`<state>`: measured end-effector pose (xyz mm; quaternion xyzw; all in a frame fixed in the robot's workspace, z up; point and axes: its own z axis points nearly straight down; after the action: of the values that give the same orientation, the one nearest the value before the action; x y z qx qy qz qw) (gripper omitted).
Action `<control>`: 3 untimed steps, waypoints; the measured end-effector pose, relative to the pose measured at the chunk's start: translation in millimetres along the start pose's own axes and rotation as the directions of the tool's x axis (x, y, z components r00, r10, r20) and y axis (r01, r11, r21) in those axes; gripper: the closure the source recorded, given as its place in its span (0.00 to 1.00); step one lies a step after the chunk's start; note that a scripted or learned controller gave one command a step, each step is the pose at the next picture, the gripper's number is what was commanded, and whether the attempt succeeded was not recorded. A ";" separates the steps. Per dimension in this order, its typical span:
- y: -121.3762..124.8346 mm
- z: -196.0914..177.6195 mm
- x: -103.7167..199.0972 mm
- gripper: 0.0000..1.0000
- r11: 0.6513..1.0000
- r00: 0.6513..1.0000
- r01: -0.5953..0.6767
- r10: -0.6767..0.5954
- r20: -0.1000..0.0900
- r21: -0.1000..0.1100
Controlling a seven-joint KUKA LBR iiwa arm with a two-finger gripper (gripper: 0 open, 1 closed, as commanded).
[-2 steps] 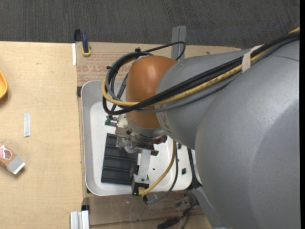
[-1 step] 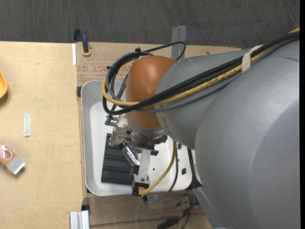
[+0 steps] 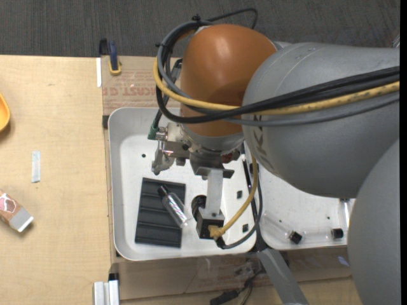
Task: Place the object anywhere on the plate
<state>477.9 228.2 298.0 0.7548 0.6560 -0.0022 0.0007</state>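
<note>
Well, from my seat the grey arm [image 3: 318, 107] fills the right and middle of the camera view, its orange band [image 3: 219, 75] hanging over the far part of the left bin [image 3: 116, 189]. The gripper [image 3: 163, 162] sits low over the bare white floor in the far half of that bin, mostly tucked under the wrist, so I cannot tell how its jaws stand, and I see nothing held in it. The object, a small clear tube [image 3: 173, 208], lies slanted across the far right corner of a black ribbed slab [image 3: 149, 224], touching it; the slab rests flat in the near half of the left bin. The tube is just on the near side of the gripper, apart from it. The right bin [image 3: 305, 211] holds two small dark bits [image 3: 294, 237] near its near rim. Out on the wooden bench [image 3: 57, 107] to the left lie a pale strip [image 3: 35, 167] and a red and white packet [image 3: 14, 212], well apart from both bins
</note>
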 end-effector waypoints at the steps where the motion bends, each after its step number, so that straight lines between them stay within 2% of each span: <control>1: 0.0 -111.3 0.1 0.00 0.986 0.986 0.168 -0.168 0.000 0.000; 2: 0.8 -118.1 0.2 1.00 0.985 0.985 0.170 -0.170 0.005 0.004; 3: 1.8 -125.1 0.2 1.00 0.985 0.985 0.171 -0.171 0.009 0.008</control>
<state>480.0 228.7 423.1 0.6956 0.7184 -0.0083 0.0013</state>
